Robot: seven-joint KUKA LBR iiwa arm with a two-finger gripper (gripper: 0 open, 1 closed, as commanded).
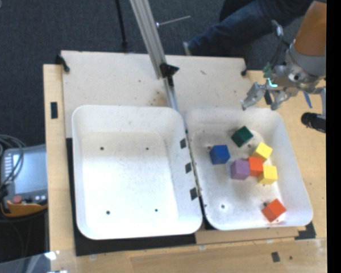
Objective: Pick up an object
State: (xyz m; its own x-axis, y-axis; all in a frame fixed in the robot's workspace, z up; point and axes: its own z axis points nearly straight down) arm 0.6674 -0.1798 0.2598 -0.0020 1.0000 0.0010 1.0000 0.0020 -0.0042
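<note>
The gripper [264, 97] hangs over the far edge of the right bin [292, 152], jaws spread wide with nothing between them. Coloured blocks cluster inside: green block [242, 136], blue block [219, 154], purple block [240, 169], orange block [274, 210] near the front corner.

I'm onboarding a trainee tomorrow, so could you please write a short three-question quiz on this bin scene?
1. True or false: the blocks lie in the left bin.
2. Which block lies nearest the gripper? A) green block B) blue block C) purple block
3. Fill in: the lone block by the right bin's near rim is ____.

Key: 1 false, they lie in the right bin. 2 A. 3 orange.
</note>
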